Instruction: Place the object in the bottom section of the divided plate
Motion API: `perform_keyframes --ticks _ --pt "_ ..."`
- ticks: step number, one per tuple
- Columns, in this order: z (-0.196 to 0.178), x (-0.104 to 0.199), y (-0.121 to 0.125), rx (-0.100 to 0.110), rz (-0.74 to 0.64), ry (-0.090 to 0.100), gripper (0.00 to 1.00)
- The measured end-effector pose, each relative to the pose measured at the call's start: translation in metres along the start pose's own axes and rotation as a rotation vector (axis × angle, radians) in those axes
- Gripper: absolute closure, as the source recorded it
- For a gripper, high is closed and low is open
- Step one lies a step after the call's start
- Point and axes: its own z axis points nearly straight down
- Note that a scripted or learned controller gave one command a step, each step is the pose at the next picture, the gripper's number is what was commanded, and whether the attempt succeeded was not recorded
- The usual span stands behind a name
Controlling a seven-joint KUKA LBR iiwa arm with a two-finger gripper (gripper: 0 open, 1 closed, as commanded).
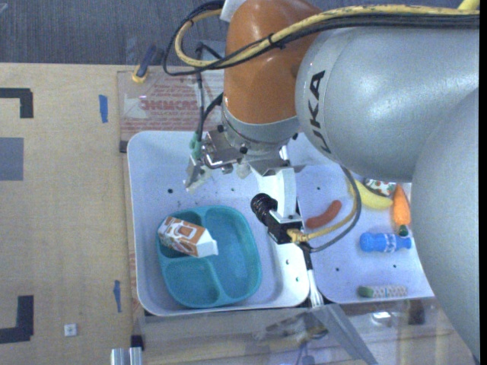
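Note:
A teal divided plate (237,258) lies in the left white bin (146,181), toward its near end. A small orange-and-white carton (186,237) lies tilted on its side over the plate's upper-left section, partly on the rim. My gripper (198,170) hangs over the bare bin floor just beyond the plate's far edge, above the carton in the view and apart from it. Nothing shows held in it. The grey arm with its orange band covers the bin's far right part.
The right bin (342,274) holds a red sausage (323,213), a banana (374,194), a carrot (401,205), a blue bottle (384,242) and a small patterned strip (380,291). A black cable fitting (266,210) hangs over the wall between the bins.

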Motion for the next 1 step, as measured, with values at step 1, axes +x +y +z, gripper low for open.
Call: perform_keyframes --ticks 1 --pt "-0.0233 0.0114 0.0246 -0.004 -0.100 -0.001 0.00"
